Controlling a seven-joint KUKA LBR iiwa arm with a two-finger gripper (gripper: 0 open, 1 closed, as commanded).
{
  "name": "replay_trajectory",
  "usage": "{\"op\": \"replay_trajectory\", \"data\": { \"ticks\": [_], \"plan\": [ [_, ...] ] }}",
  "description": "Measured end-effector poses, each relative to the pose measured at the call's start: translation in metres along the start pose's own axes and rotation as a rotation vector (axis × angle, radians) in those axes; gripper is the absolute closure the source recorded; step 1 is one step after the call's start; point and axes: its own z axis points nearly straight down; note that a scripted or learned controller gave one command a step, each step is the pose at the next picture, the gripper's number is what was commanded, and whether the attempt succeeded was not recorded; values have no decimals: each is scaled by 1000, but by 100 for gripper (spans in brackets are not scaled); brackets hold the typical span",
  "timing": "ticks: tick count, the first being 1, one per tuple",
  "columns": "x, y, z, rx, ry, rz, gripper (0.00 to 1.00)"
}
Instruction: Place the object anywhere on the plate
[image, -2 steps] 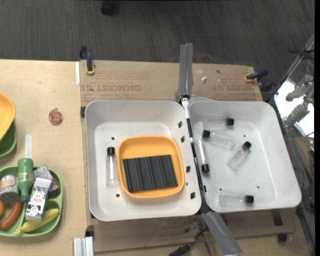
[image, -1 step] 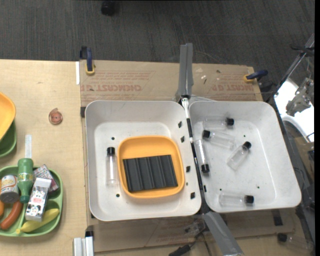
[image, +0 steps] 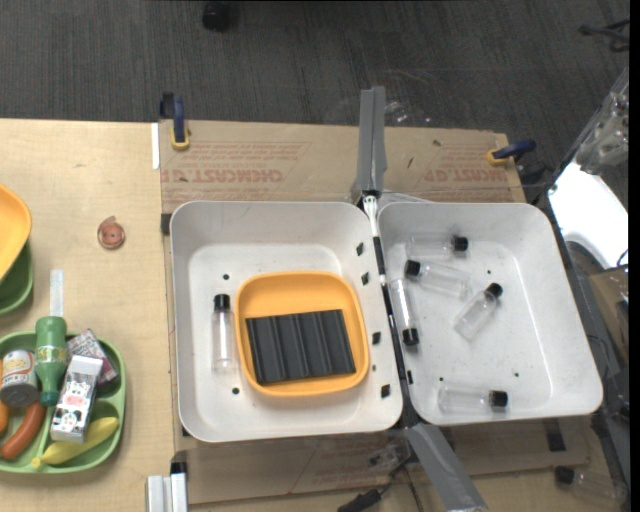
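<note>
- Five clear black-capped vials lie scattered in the right bin, one tight against the divider wall; a sixth vial lies in the left bin, just beside the orange plate.
- Round, slick tubes will likely roll or squirt out of a pinch.
- The plate's dark ribbed insert could tip a dropped vial sideways, off the rim.

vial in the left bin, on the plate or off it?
Off. The vial lies flat on the left bin floor, just left of the orange plate.

Dark grey carpet (ribbed) lies behind the wooden bench.
</note>
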Motion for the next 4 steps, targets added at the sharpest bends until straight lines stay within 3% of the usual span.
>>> {"op": "replay_trajectory", "data": {
  "ticks": [1, 2, 3, 4],
  "plan": [
    [36, -5, -59, 0, 2, -152, 100],
    [36, -5, -59, -1, 2, -152, 0],
    [35, -5, -69, -1, -4, -149, 100],
    [129, -17, 31, -1, 5, -180, 100]
  ]
}}
